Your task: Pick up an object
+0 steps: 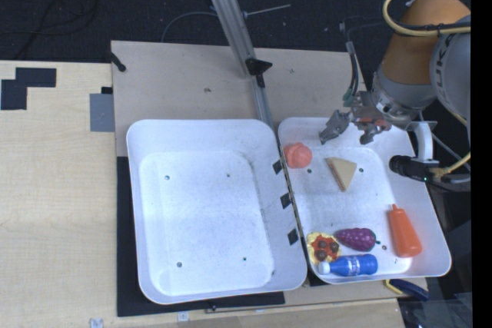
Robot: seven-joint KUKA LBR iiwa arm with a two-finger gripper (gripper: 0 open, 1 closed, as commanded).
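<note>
1. We start with what could be picked: a tan wedge-shaped block [343, 171] lies flat in the upper middle of the right white bin [435, 220], pointed end toward the bottom of the frame.
2. Left of it, hard by the bin's left wall, we see a small round red-orange ball [298, 156].
3. Down in the bin's lower stretch, a purple bunch of plastic grapes [356, 238] lies beside a yellow and red toy piece [323, 246], and a blue and white bottle [352, 266] lies on its side just below both.
4. Over at the lower right, an orange bottle with a red cap [403, 230] lies lengthwise near the right wall, well apart from the wedge.
5. Now the two-finger gripper [353, 127]: we find it above the bin's upper edge, right of centre in the frame, its jaws spread wide with nothing between them.
6. It sits above the wedge in the picture and touches none of the objects.
7. Behind it the grey arm with the orange band [430, 34] comes in from the upper right.
8. The left white bin [138, 165] fills the middle of the frame, its floor speckled.
9. A grey metal rail [234, 19] runs at a slant from top centre down to the seam between the two bins.
10. The pale wooden bench [54, 196] spreads out to the left.
</note>
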